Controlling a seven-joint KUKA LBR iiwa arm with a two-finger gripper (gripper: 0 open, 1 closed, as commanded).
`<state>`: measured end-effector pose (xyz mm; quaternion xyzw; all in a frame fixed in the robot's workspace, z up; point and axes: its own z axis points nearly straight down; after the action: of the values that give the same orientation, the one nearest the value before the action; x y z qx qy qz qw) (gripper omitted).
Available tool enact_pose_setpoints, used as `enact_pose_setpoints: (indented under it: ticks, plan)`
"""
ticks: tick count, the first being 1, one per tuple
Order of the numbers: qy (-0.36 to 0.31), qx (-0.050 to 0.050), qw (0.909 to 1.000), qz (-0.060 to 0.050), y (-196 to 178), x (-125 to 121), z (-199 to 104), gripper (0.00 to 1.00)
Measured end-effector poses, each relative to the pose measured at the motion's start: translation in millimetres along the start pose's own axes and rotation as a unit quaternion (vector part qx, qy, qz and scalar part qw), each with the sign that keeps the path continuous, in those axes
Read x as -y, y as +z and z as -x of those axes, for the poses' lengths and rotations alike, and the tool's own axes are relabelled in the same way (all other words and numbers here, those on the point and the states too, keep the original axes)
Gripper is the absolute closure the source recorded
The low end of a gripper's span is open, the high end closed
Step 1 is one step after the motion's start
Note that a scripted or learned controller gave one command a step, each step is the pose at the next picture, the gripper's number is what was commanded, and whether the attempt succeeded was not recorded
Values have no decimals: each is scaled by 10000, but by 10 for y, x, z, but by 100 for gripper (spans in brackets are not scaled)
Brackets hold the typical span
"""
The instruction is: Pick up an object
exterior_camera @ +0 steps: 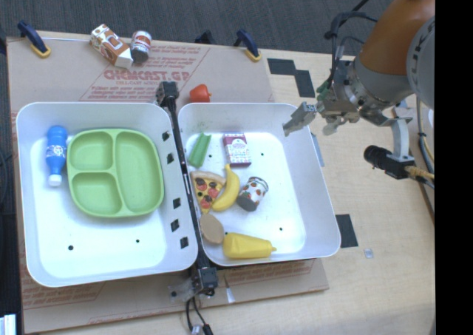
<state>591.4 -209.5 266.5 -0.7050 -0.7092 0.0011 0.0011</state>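
My gripper [315, 120] hangs over the upper right rim of the right bin [314, 193], open, with nothing between its fingers [298, 117]. Below and left of it, inside that bin, lie a dark red box [237, 149], a green cucumber [198, 149], a banana [230, 190], a pizza slice [206, 188], a small tipped can [252, 194], a brown round piece [212, 228] and a yellow wedge [247, 246]. The red box is the nearest item to the gripper.
The left bin [44, 252] holds a green divided plate [116, 171] and a blue bottle [56, 154]. Behind the bins on the cardboard sit a red item [199, 93], a small carton [110, 44] and a can [140, 45]. Bare bench lies to the right.
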Motion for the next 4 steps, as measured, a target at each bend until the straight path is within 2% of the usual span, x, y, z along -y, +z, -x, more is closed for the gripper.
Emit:
enact_pose_setpoints:
  ticks: [1, 2, 3, 4]
  plan:
    - [-5, -4, 10000, -5, 1752, 492, -124, 0]
    - [-30, 0, 10000, -12, 1648, 488, -122, 100]
    - [10, -1, 10000, 12, 1115, 545, 12, 100]
    - [2, 3, 10000, 22, 781, -352, 0, 100]
